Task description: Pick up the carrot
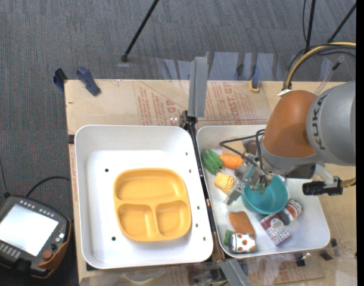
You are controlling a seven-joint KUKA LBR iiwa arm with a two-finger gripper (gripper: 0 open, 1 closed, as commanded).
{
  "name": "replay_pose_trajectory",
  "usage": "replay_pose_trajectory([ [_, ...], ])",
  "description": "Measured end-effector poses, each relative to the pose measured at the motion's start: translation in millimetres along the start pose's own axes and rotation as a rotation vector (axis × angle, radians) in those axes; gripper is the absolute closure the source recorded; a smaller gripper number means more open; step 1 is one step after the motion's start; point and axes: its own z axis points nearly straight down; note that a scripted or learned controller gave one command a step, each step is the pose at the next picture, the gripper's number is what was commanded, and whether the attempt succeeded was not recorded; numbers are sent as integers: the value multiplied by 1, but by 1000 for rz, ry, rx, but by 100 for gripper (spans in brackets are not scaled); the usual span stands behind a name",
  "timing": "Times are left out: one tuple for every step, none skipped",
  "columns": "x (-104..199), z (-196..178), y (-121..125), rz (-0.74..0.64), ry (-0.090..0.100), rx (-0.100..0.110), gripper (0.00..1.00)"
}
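"KUKA" reads in dark letters on the grey arm at the frame's right. The carrot [229, 160], orange and tapered with a green top, lies in the right bin [320, 234], just upper left of the claw [251, 180], whose opening I cannot tell

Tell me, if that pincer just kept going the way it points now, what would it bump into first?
Probably the corn cob. The pincer slants down and toward the left, over the teal bowl's near rim, and the cob lies right ahead. The carrot sits slightly off that line. Depth is hard to judge.
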Motion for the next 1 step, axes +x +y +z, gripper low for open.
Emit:
replay_pose_trajectory([
  [-14,1,11,276,1,2,0],
])
